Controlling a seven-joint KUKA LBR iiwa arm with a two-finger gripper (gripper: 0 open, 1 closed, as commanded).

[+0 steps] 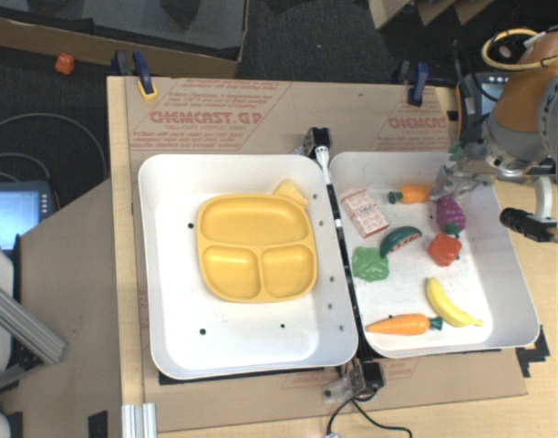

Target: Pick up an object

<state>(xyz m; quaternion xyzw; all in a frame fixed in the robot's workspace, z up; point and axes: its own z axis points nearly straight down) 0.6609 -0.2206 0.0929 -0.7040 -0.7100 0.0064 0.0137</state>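
The right bin (507, 272) holds several toy foods. They are a purple grape bunch (449, 213), a red fruit (444, 249), a banana (450, 304), a long carrot (402, 325), a green leafy piece (370, 265), a watermelon slice (400, 238), a pink-and-white box (364, 212) and a small orange piece (411, 193). My gripper (449, 182) hangs over the bin's far right part, just above the grape bunch and right of the small orange piece. I see nothing gripped in it.
The left bin (170, 281) carries a yellow divided tray (257, 246) with a yellow wedge (291, 191) at its far corner. A black rod (329, 199) runs along the seam between the bins. Blue clamps (145, 76) hold the board's far edge.
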